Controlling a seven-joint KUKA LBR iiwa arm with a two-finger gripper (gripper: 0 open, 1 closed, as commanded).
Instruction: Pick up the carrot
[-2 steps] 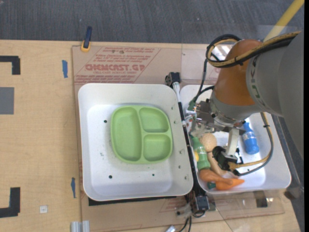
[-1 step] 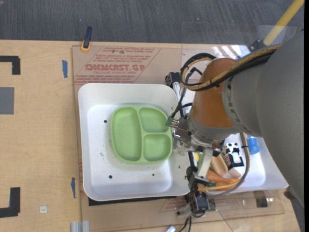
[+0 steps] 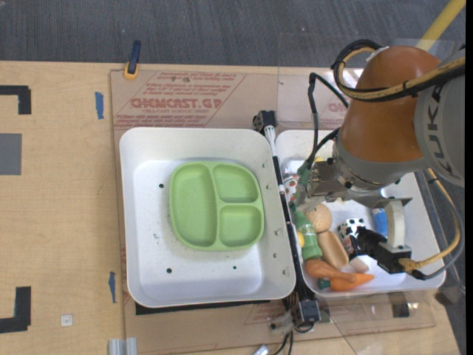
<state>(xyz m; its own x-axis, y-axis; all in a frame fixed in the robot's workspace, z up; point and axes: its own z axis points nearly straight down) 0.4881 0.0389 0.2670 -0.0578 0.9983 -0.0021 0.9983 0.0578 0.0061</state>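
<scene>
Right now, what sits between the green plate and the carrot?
In the camera view, the two white bins' adjoining rims separate the green plate from the carrot. Past the rims, a small green toy lies in the right bin.

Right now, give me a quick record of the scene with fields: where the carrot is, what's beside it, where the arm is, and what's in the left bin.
carrot: lying near the front edge of the right bin
beside it: toy foods just behind, touching or nearly so
arm: over the right bin, above the toys
left bin: holds a green divided plate
carrot status: not lifted
</scene>
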